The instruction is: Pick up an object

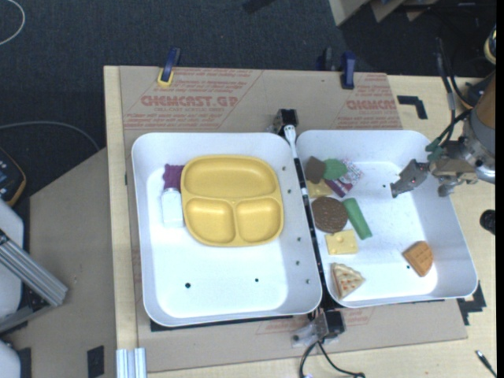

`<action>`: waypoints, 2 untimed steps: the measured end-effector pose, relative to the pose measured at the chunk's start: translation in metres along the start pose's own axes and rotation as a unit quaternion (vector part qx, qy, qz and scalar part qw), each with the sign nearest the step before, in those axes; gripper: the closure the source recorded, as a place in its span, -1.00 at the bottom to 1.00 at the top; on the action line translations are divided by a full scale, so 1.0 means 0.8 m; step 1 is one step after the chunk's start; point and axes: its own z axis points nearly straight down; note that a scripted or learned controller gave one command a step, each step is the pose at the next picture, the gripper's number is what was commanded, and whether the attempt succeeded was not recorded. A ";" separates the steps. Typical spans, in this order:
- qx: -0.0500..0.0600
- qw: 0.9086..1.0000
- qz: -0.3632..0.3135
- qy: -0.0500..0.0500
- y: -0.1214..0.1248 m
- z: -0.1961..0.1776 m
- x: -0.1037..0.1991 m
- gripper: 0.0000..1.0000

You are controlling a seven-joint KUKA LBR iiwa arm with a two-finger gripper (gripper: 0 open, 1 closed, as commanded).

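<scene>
Nearest the camera lay a triangular tan sandwich wedge [346, 279], well left and below my fingers [403, 182], whose spread I could not tell, nothing visibly held.
</scene>
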 end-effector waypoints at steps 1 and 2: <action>-0.007 1.000 -0.001 -0.001 0.003 -0.008 0.000 -1.00; -0.004 1.000 -0.002 0.000 0.016 0.055 -0.001 -1.00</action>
